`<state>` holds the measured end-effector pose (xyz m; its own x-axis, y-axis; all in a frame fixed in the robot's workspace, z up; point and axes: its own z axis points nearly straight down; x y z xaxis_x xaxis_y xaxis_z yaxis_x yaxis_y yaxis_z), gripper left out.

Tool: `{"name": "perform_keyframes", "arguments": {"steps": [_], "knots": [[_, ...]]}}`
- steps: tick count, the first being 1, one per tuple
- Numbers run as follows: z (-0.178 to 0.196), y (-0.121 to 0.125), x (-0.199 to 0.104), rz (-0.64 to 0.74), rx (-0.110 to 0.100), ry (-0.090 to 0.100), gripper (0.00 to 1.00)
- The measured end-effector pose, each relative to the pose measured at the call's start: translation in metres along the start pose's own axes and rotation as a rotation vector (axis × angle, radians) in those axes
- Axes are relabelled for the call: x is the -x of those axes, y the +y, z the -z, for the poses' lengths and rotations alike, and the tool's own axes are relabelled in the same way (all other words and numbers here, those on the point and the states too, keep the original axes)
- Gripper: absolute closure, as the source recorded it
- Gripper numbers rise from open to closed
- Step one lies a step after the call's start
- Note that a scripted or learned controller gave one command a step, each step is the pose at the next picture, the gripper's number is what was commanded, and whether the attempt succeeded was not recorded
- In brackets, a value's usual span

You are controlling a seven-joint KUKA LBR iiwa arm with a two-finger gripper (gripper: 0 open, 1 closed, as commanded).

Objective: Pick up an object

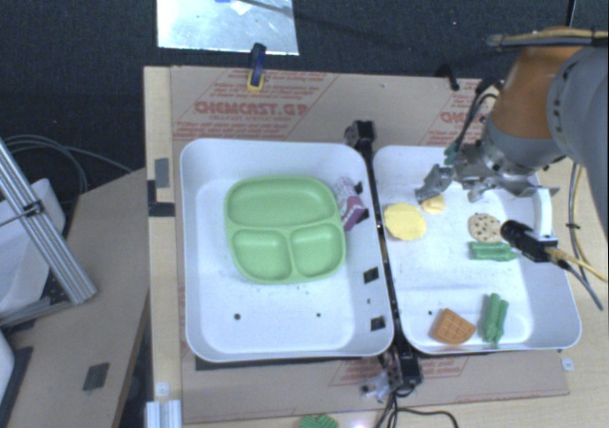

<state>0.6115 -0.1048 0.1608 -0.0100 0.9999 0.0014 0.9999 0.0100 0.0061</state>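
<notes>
The waffle (451, 327) lies nearest, in the right bin (561, 317), with a green pod (493, 316) just beside it. Beyond it, the gripper (433, 190) hangs low over a small yellow piece (434, 205), presumably lining up a grab; whether it has closed on anything I cannot tell.

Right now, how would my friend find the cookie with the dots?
Look in the right-hand white bin, near its far right side, just below the gripper. The cookie is the small round tan one with dark specks, sitting just above a green piece; the bigger yellow disc nearby is plain.
</notes>
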Motion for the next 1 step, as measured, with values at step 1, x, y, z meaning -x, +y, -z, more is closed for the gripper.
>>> {"name": "perform_keyframes", "arguments": {"steps": [1], "knots": [[-0.0803, -0.0433, -0.0127, -0.009, -0.011, 0.001, 0.00]]}}
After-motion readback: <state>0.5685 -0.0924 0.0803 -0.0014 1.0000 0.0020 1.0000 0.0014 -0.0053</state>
